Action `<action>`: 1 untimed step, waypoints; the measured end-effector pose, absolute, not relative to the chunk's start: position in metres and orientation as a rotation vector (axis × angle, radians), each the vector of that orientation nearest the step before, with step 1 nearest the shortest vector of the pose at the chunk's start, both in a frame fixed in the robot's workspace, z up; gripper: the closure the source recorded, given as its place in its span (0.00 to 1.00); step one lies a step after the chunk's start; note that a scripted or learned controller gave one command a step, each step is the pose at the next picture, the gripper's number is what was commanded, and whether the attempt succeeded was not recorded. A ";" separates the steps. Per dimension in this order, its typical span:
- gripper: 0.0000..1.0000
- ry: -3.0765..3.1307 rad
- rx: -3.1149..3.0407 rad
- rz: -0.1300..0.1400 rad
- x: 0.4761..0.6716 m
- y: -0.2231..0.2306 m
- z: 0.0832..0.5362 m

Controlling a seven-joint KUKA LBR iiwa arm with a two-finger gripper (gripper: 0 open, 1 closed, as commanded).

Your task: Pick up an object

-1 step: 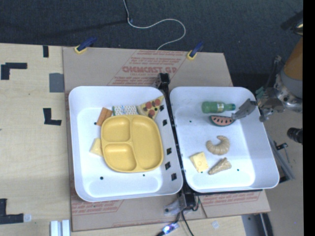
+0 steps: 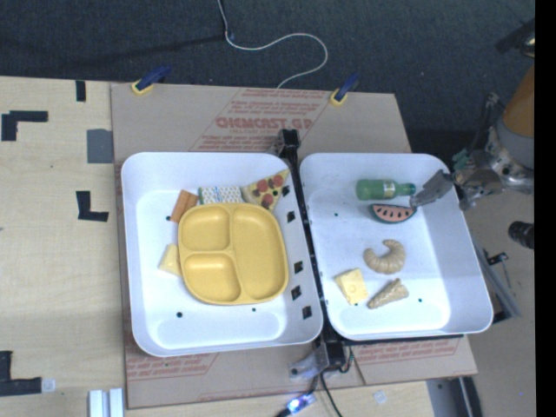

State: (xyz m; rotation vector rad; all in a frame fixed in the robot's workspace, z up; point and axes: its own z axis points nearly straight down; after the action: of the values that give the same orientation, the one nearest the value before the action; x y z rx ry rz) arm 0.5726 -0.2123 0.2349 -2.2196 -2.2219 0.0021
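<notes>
Watermelon slice lying in right bin, just below green bottle; looking light, rigid plastic, best pinched across flat faces. Tool hovering just beside, finger state unclear.

The yellow plate covers parts of the small toys behind it at the upper left. The arm is cut off at the right edge. The pincer looks blurry.
</notes>
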 end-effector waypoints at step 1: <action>0.00 -2.220 -2.217 0.006 0.570 -0.209 0.191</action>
State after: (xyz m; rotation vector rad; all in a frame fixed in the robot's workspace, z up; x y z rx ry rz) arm 0.5696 -0.2087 0.1908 -2.2169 -2.2197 0.0062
